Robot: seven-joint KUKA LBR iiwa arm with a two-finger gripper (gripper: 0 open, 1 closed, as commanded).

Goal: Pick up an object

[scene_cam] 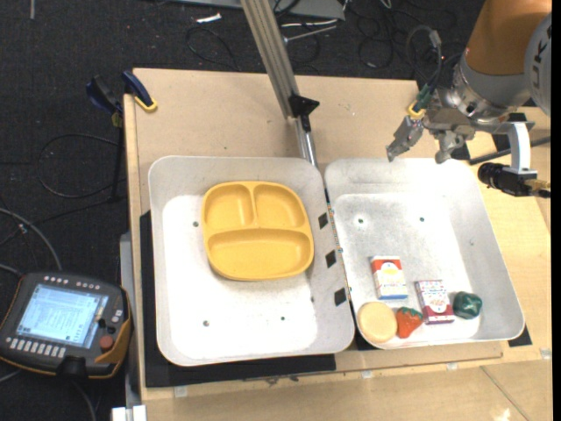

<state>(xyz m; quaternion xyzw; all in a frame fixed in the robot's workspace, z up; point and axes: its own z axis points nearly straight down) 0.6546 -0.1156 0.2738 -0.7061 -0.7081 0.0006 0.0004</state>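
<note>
Hovering over the right bin's [491, 226] far edge, the tool [422, 144] looks spread open, gripping nothing. Small objects [416, 303] huddle in that bin's near corner, well apart; yellow tray [258, 230] sits left

Bright, even light is falling from overhead, washing the two white bins [263, 340] almost to glare while the dark floor [53, 147] is staying dim. Shadows are lying short and soft under the yellow tray [258, 230]. Focus is holding reasonably sharp; the arm [513, 24] is looking slightly blurred.
</note>
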